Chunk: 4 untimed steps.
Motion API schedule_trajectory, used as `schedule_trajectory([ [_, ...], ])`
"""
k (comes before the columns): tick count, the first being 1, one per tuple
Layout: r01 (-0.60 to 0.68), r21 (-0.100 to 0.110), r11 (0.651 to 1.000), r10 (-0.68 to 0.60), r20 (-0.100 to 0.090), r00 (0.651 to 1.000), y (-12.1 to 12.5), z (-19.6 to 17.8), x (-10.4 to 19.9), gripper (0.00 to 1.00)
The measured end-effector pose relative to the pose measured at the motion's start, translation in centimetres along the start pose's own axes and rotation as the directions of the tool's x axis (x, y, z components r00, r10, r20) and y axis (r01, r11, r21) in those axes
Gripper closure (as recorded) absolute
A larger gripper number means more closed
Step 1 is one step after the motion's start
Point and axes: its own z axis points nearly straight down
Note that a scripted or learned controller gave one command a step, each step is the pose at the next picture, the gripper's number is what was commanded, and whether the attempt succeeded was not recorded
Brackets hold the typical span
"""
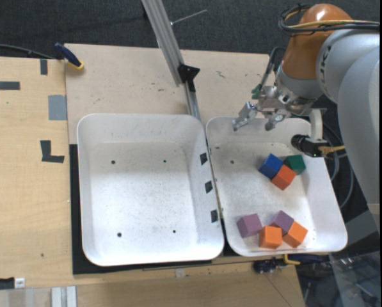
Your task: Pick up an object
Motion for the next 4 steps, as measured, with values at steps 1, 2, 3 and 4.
schedule_trajectory([
  [1,0.001,0.000,1.000,-0.001,0.000,1.000,-0.7,4.7,0.3,0.00],
  [2,0.001,0.000,1.000,-0.001,0.000,1.000,-0.9,8.0,0.4,0.00],
  [3,0.002,-0.003,1.000,-0.002,0.000,1.000,-0.7,6.7,0.5,1.00],
  [4,0.001,-0.010,1.000,-0.001,-0.001,1.000,-1.3,1.8,1.3,1.00],
])
